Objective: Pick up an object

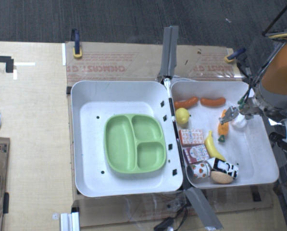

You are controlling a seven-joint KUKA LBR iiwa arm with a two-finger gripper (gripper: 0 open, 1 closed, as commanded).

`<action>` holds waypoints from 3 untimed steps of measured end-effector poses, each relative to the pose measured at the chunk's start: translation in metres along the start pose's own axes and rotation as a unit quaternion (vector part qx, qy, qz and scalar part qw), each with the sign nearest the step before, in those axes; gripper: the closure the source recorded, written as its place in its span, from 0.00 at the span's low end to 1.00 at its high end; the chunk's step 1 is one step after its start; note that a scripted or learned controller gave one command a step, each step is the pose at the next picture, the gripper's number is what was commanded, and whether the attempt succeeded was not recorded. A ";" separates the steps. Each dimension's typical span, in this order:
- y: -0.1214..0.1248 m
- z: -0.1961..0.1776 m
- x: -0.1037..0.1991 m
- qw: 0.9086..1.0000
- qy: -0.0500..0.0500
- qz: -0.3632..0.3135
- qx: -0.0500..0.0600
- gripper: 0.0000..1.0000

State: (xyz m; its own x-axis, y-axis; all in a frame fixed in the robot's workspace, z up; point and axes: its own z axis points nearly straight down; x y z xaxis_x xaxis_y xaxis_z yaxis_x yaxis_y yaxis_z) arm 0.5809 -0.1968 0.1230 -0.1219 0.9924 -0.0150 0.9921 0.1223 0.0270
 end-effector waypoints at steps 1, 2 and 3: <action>0.000 0.011 0.006 1.000 -0.006 0.013 -0.008 0.00; -0.001 0.011 0.015 0.999 -0.005 0.046 -0.008 0.00; -0.012 0.011 0.025 0.999 -0.004 0.052 -0.008 0.00</action>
State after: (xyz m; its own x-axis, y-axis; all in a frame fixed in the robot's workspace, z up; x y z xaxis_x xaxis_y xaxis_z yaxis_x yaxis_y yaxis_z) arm 0.5659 -0.1735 0.1109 -0.0178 0.9997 -0.0195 0.9988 0.0187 0.0446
